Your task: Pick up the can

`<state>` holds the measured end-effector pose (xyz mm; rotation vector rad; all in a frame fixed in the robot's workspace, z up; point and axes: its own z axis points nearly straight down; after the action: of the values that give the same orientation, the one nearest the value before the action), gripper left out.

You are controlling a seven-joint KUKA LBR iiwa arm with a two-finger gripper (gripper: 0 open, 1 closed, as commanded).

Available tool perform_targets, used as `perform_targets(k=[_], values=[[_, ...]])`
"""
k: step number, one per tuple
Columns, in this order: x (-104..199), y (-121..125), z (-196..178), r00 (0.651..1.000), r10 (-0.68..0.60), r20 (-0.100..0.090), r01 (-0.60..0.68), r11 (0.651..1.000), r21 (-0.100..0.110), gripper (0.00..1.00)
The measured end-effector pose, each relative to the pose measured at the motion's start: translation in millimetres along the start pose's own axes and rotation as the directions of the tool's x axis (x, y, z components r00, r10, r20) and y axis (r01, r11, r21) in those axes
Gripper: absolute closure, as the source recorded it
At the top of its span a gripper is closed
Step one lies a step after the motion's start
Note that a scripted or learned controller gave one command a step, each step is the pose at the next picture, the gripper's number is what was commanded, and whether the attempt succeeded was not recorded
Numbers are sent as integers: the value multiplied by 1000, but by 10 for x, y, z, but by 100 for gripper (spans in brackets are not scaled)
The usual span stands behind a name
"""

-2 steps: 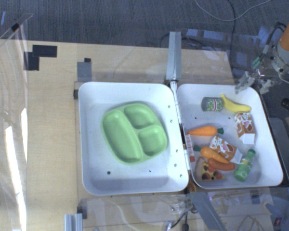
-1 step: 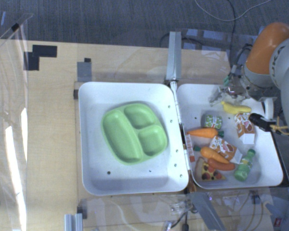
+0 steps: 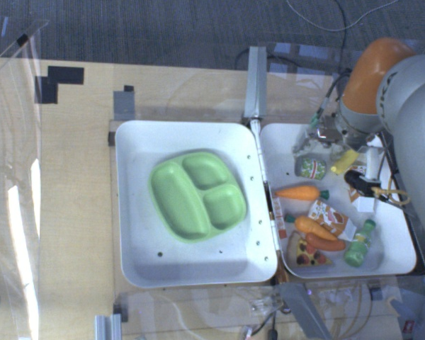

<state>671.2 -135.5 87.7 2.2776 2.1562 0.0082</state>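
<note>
In the right bin (image 3: pixel 404 257), the near end holds a green bottle (image 3: pixel 359 244), a flat printed pack (image 3: pixel 306 250) and two carrots (image 3: pixel 319 234), with a small orange-and-white carton (image 3: pixel 329 217) and a third carrot (image 3: pixel 298 193) just beyond them. Past that carrot, toward the bin's far end, the can (image 3: pixel 312 167) lies on its side with its green label up, and a yellow item (image 3: pixel 343 161) sits just to its right. The gripper (image 3: pixel 319 139) hangs just beyond the can, close above it, and I cannot tell how far its fingers are spread or whether they touch the can; left of this bin, the other bin (image 3: pixel 131 261) carries a green divided tray (image 3: pixel 197 195).
</note>
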Motion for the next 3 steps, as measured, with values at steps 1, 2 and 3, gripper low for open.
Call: perform_targets(k=[1,2,3], values=[[40,1,-694,1000,-32,1,32,1000,-2,0],[46,-99,-116,995,-100,0,100,995,-4,0],[60,-76,-250,995,-103,0,103,995,-10,100]])
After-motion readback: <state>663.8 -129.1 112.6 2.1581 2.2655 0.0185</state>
